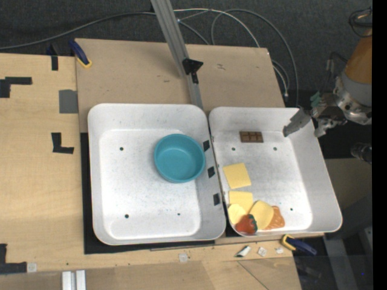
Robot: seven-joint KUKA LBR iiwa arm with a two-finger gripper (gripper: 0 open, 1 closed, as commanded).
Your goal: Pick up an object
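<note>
We find no legible text, label, brand, number or sign on any surface in the camera view. The black tape marks on the bench (36,119) form shapes, not characters. The small brown block (250,137) in the right bin (302,180) bears no readable marking.

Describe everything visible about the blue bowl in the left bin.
The blue bowl is round, teal-blue, smooth and plastic-looking, with a thin rim and a plain inside holding nothing. It stands upright, mouth up, on the floor of the left bin, right of centre toward the divide between the bins. It touches nothing but the bin floor.
</note>
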